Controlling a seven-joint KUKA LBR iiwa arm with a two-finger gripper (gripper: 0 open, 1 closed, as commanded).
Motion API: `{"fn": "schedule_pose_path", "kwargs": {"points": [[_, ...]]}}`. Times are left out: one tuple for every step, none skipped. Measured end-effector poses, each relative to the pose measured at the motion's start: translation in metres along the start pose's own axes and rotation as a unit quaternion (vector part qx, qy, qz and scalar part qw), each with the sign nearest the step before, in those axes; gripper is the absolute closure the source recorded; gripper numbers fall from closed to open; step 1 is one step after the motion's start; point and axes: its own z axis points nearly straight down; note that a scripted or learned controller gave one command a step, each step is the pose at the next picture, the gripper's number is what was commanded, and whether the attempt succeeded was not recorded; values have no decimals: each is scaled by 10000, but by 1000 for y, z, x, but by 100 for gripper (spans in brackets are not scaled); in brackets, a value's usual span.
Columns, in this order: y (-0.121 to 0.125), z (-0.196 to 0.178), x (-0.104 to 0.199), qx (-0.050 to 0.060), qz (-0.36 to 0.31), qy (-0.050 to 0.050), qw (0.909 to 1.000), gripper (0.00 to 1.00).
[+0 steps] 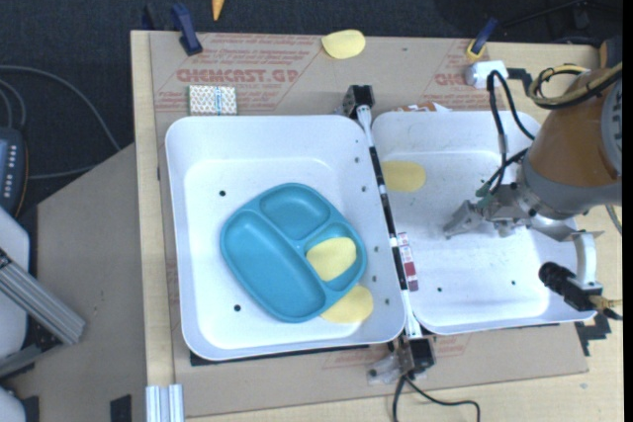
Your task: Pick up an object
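Two white bins (pixel 198 153), one blue tray (pixel 272 252), four yellow pieces (pixel 332 257).

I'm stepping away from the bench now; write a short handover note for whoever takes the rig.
Gripper: low in the right white bin, fingers spread open, nothing between them.
Things: flat yellow oval piece lies in the right bin near its left wall, apart from the gripper. Blue divided plastic plate sits in the left white bin, a yellow piece in one compartment, another yellow piece tucked beside the plate's rim.
Done: nothing lifted.
Left: grasp and lift one object.
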Motion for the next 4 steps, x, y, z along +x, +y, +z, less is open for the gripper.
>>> {"fn": "schedule_pose_path", "kwargs": {"points": [[14, -82, 58, -20, -17, 2, 10000, 0], [29, -95, -41, -19, -6, -12, 10000, 0], [24, -3, 28, 0, -13, 4, 10000, 0], [-34, -40, -80, -10, 5, -10, 10000, 0]]}}
